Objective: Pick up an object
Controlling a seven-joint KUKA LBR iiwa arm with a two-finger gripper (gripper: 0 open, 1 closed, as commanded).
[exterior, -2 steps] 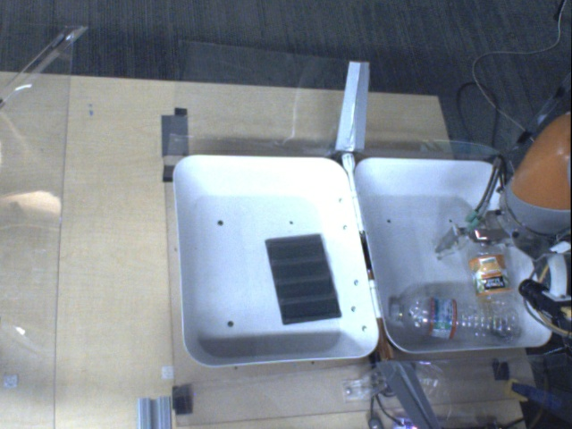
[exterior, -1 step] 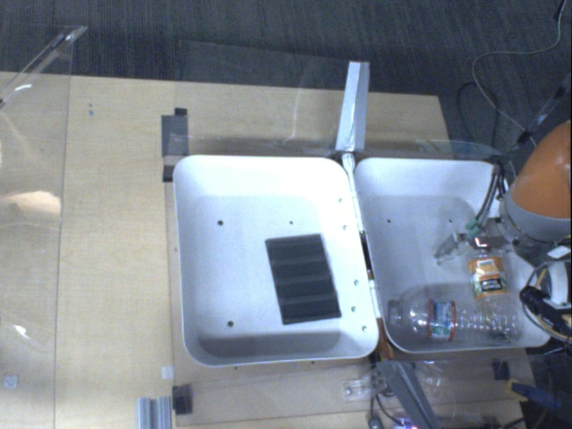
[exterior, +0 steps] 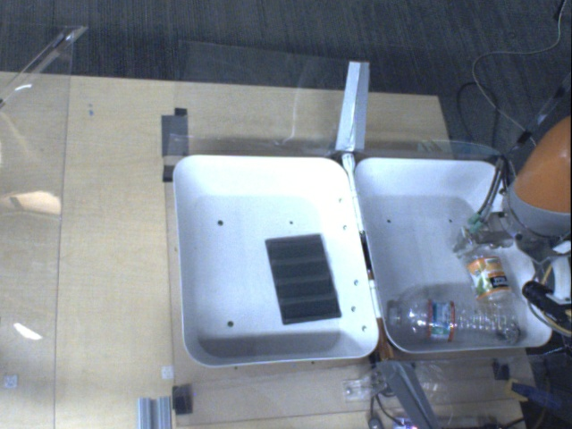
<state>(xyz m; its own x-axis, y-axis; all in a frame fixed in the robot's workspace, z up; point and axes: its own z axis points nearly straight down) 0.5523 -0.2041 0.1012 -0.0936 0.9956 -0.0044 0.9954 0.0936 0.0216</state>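
You have two candidates in the right-hand shallow white bin: a clear plastic bottle lying on its side against the near wall, and a small orange-labelled container just above it, close to the bin's right side. The claw sits low over that right side, just beyond the small container; you cannot tell from this view whether it is spread or closed, and nothing shows in its grip. The empty bottle looks light, thin-walled and slick, so expect it to roll or squirt out under a squeeze; take it across the middle of the barrel, near the blue label, with the claw set square to its long axis. The small container looks stiffer and is nearer, probably the easier grab. The dark ribbed rectangular pad in the left white bin lies flat and offers little edge to pinch.
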